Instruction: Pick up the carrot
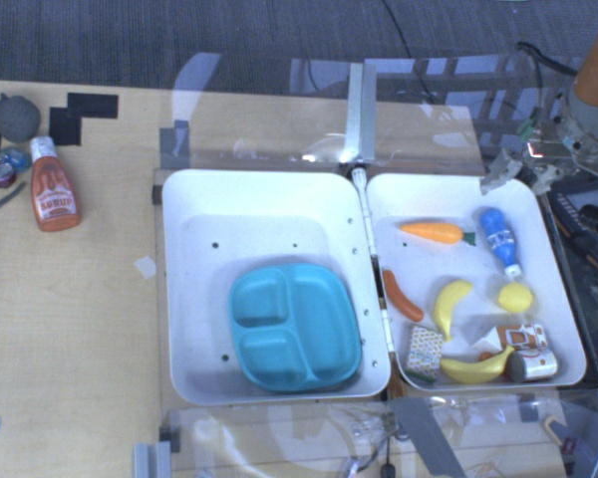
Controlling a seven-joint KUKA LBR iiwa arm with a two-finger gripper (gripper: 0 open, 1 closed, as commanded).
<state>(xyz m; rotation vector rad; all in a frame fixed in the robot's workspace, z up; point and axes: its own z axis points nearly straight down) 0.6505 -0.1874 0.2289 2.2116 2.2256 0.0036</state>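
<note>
Gripper (506,170) noted at the far right corner of the right bin (550,237), hanging off the grey arm (588,118) that enters from the right; we cannot tell from this slant whether it is open or closed, and we see nothing held in it. Camera view, containers: two shallow white bins sit side by side, touching along a central divider. Left bin (194,267) holds one blue divided plate (294,327) with three compartments, lying toward the bin's near right part. Right bin holds the clutter. The carrot (434,233) lies flat in the far half, orange body pointing left, green stub to the right, near the blue bottle (498,239) but apart from it. That bottle lies on its side with its white cap toward the near edge. Just beyond the cap we log one lemon (515,298). Bananas, two: one banana (451,307) mid-bin, a second banana (475,368) at the near wall. One red sausage (402,296) lies along the left wall, with one patterned packet (425,350) just nearer. One small carton (526,340) and one dark can (531,366) sit in the near right corner, touching the second banana. Its print is too small for us to read. On the bench (80,347), well left of the bins, one ketchup bottle (53,192) lies with its white cap away; label illegible.
</note>
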